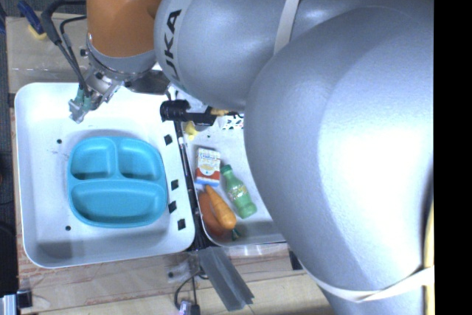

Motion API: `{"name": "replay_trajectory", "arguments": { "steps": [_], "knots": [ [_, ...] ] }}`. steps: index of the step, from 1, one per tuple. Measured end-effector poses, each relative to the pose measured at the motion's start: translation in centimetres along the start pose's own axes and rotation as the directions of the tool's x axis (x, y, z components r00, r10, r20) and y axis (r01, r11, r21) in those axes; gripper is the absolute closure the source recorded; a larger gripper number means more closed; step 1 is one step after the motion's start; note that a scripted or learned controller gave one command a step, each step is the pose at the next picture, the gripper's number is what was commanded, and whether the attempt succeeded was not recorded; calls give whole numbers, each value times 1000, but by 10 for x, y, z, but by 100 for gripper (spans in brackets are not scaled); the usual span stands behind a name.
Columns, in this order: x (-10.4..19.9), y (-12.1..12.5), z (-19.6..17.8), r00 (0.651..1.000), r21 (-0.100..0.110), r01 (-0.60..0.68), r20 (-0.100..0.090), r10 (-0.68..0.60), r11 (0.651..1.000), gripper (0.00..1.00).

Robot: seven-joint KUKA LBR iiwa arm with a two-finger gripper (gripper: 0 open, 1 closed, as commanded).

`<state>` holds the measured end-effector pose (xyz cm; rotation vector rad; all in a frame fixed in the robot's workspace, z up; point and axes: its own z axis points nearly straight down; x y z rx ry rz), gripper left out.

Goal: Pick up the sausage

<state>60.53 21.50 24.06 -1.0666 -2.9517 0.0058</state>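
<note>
Lighting: bright, even, from overhead. Soft sheen on the grey arm (346, 122); the image is slightly soft throughout.

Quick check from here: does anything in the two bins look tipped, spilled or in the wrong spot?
Nothing looks spilled or broken. One mismatch: the gripper is over the left bin, above the blue tray, while the sausage lies in the right bin beside the green bottle and small carton.
</note>
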Motion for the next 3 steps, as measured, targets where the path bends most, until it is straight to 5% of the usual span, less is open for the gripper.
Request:
{"name": "replay_trajectory", "arguments": {
  "steps": [1,2,3],
  "knots": [
    [-10,6,-34,987,-3,161,2,-161,987,100],
    [-16,18,-78,799,-2,601,5,-601,799,100],
    [-24,24,-84,626,-2,780,7,-780,626,100]
  ]
}}
